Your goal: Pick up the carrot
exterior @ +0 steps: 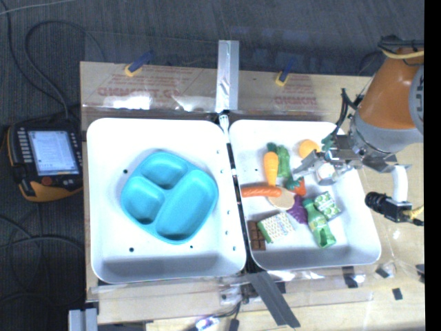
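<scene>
- Orange carrot is lying in the right bin, beside a green vegetable.
- Claw is hovering just right of it, fingers spread, gripping nothing.
- Blue tray is sitting in the left bin.

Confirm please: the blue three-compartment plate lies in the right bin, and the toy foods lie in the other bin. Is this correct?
Not quite. The camera view shows the blue plate in the left bin; the toy foods, the carrot among them, lie in the right bin.
</scene>
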Motion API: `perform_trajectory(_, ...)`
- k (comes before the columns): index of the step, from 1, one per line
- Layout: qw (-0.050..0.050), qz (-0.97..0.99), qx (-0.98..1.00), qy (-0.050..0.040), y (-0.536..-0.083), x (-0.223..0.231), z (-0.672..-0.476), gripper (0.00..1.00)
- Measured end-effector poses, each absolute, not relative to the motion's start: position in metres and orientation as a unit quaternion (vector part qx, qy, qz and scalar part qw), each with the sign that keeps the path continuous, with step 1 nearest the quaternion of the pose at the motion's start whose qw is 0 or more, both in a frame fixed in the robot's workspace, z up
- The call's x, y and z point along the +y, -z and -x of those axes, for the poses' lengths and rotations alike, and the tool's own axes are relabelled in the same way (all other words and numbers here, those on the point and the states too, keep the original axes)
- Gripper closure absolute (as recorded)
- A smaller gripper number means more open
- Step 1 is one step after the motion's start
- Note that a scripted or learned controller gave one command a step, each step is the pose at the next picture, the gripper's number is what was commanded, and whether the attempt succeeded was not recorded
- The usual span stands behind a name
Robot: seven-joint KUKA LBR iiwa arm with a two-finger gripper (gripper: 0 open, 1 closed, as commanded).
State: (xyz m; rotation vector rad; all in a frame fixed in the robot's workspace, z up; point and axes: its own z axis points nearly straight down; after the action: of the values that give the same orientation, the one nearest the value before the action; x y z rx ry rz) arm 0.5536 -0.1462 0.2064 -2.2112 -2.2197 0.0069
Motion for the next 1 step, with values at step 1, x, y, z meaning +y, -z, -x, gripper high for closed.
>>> perform_trajectory(1,0.004,0.685,-0.729,-0.0032,-0.1263,-0.1117,-0.5991,0.0)
